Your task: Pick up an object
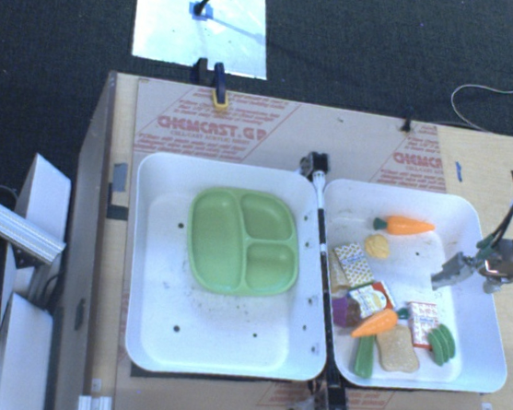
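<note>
The gripper (453, 270), finger state unclear, hovers right of the cracker (424, 323); best to centre above it before descending.

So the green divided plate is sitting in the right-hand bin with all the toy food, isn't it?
Not quite. The camera view shows the green divided plate alone in the left bin. The toy food, such as the carrot, lies in the right bin.

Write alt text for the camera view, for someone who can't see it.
A robot pincer hovers over the right bin, which holds toy foods including a carrot. The left bin holds a green divided plate.
</note>
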`<state>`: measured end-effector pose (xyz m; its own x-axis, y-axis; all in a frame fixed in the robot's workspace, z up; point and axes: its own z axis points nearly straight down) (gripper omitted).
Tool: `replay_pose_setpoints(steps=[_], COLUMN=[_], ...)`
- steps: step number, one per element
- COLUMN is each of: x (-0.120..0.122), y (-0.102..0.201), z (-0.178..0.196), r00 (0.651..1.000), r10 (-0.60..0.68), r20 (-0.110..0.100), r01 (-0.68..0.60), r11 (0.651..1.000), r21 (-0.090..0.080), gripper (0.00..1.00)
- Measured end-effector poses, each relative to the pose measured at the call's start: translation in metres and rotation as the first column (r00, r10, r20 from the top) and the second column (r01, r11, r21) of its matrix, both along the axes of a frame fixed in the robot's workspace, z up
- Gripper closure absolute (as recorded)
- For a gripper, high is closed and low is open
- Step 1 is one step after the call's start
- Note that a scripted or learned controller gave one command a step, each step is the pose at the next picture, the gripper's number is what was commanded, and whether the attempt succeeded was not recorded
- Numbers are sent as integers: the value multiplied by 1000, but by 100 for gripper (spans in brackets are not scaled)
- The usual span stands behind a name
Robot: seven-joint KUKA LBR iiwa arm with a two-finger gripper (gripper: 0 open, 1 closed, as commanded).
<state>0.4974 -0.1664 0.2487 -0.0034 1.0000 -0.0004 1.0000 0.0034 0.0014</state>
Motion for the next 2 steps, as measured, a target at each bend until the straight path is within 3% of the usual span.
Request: replay_pose_setpoints(steps=[1,2], x=[-12,-10], y=[-40,-40], z=[-156,-145], r00=[1000,1000], r10=[-3,-2], r20=[-3,2], r01=[3,2], r11=[1000,1000], r21=[1,-1], gripper=[0,100])
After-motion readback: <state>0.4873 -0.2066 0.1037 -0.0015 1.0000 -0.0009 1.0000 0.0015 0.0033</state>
